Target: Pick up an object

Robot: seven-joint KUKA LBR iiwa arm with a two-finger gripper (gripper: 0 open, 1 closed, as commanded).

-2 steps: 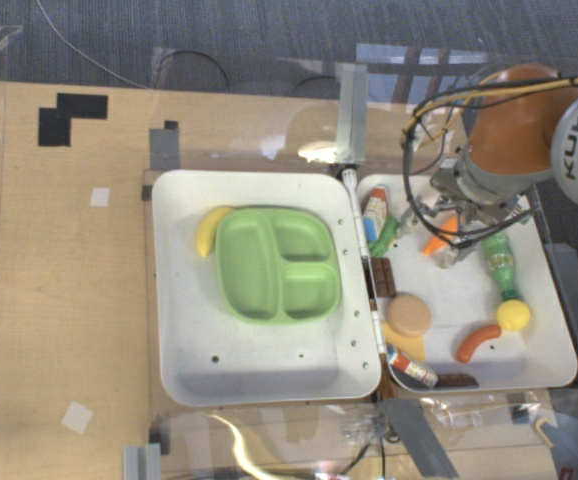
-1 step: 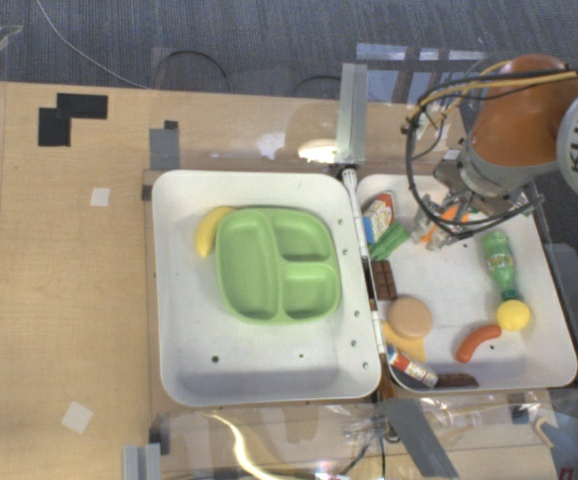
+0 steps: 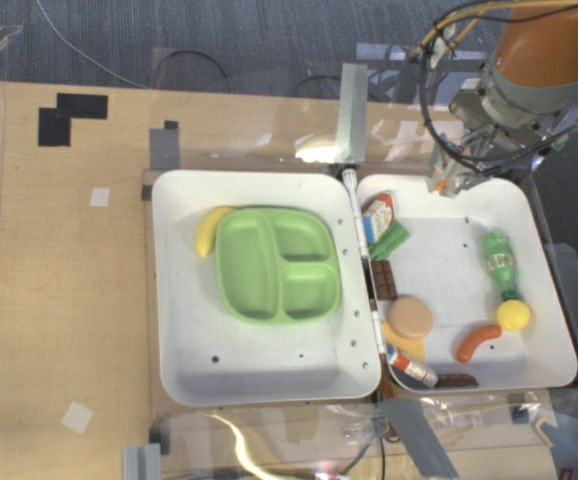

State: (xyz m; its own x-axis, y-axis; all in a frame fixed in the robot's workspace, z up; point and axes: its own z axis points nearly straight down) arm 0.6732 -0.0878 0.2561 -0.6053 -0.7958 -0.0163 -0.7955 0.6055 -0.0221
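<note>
The green bottle [image 3: 499, 260] lies well apart from the fingers [image 3: 447, 182].

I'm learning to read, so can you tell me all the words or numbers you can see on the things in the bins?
No words or numbers can be read anywhere.
Green bottle: has a label, too blurred to read.
Red and white packet by the divider: print too small to read.
Tube near the front edge: markings too blurred to read.
Green divided plate, banana, lemon: no writing to be seen.
</note>
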